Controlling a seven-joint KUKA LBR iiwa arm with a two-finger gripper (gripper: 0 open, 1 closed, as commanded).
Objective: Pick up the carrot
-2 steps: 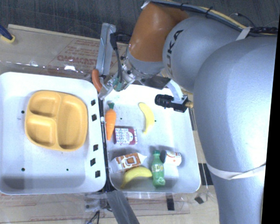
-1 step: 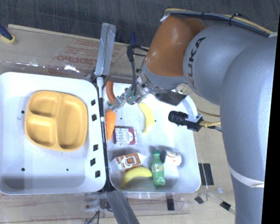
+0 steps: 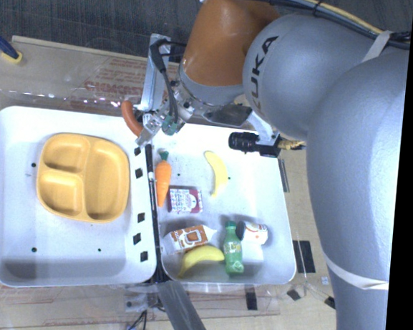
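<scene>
The carrot (image 3: 162,181), orange with a green top, lies in the right bin (image 3: 278,203) close to its left wall, pointing toward the near side. My gripper (image 3: 148,128) hangs over the far end of the divider between the two bins, a short way beyond the carrot's green top and apart from it. A reddish-orange sausage-shaped item (image 3: 130,117) sits right against the gripper's left side at the far rim; whether it is held is unclear.
A yellow divided plate (image 3: 83,175) lies in the left bin (image 3: 6,236). The right bin also holds a banana (image 3: 216,172), a red-and-white carton (image 3: 184,200), an orange carton (image 3: 189,238), a second banana (image 3: 202,258), a green bottle (image 3: 233,251) and a white can (image 3: 255,234).
</scene>
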